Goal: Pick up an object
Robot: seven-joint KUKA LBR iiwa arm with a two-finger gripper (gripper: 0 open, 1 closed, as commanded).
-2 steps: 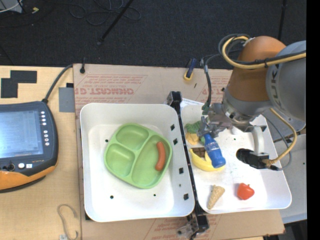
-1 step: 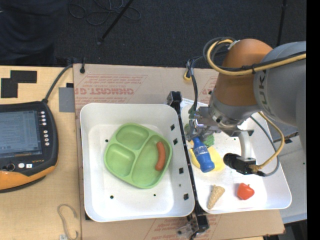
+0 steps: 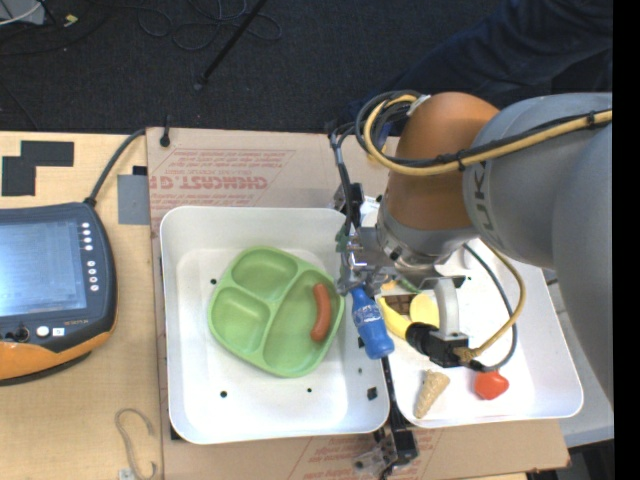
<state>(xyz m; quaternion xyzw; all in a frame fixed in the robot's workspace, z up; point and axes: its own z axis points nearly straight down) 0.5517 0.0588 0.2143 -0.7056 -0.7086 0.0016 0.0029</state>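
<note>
My gripper (image 3: 357, 286) hangs over the wall between the two bins, shut on the top end of a blue bottle-like object (image 3: 373, 330) with a pale label. The blue object slants down and to the right from the fingertips, above the bins' shared rim. In the left bin (image 3: 190, 388) lies a green divided plate (image 3: 255, 313) with a red-brown sausage (image 3: 322, 311) in its right compartment. The right bin (image 3: 545, 388) holds a yellow banana-like piece (image 3: 408, 313) partly hidden under the wrist, a beige ice-cream cone (image 3: 431, 392) and a small red fruit (image 3: 490, 383).
A teach pendant (image 3: 45, 273) lies on the bench at the left, clear of the bins. The arm's grey body and orange band (image 3: 440, 148) cover the back of the right bin. Bare white floor shows around the green plate.
</note>
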